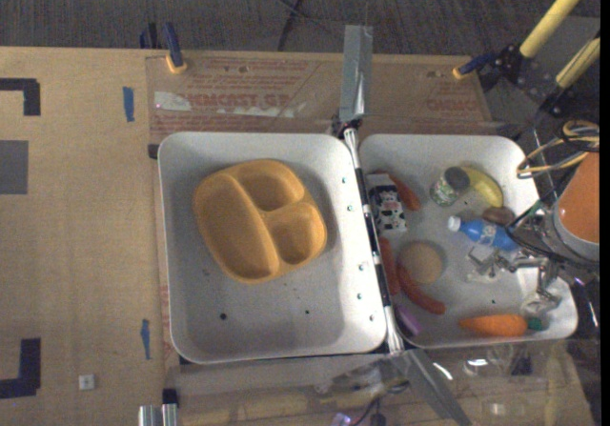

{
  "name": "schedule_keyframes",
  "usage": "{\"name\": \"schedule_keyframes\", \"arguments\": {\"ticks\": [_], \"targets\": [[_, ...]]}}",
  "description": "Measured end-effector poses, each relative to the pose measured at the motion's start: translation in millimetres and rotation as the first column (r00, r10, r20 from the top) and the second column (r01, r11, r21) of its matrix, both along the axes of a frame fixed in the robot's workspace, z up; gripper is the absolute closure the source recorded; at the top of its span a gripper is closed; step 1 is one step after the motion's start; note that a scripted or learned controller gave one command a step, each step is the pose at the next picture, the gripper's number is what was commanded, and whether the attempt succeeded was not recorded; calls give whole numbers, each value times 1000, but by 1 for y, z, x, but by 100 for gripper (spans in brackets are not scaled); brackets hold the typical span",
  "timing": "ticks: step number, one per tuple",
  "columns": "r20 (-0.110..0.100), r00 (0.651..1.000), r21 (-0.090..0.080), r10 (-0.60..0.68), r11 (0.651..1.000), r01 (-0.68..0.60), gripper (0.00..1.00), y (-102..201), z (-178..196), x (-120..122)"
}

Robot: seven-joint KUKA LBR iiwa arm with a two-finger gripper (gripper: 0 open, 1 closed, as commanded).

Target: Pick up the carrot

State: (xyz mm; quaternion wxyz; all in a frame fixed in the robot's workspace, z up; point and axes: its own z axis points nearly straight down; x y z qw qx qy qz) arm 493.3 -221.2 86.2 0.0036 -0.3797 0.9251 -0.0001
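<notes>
The orange carrot (pixel 494 325), tapered with a green end, lies flat at the right bin's (pixel 448 150) five o'clock, the gripper (pixel 539 293) at its one o'clock.

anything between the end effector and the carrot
In the camera view, only bare white bin floor separates the end effector from the carrot just below it.

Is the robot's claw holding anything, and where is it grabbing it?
Nothing is held. The claw hangs above the carrot, which lies alone on the bin floor.

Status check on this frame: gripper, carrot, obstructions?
Gripper low in right bin, nothing visibly held. Carrot lying at front wall, just left of gripper. Blue bottle close behind.
</notes>
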Motion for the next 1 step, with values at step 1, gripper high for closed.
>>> {"name": "schedule_keyframes", "arguments": {"ticks": [1], "targets": [[-6,995,2,-98,995,98,0,33,20,17]]}}
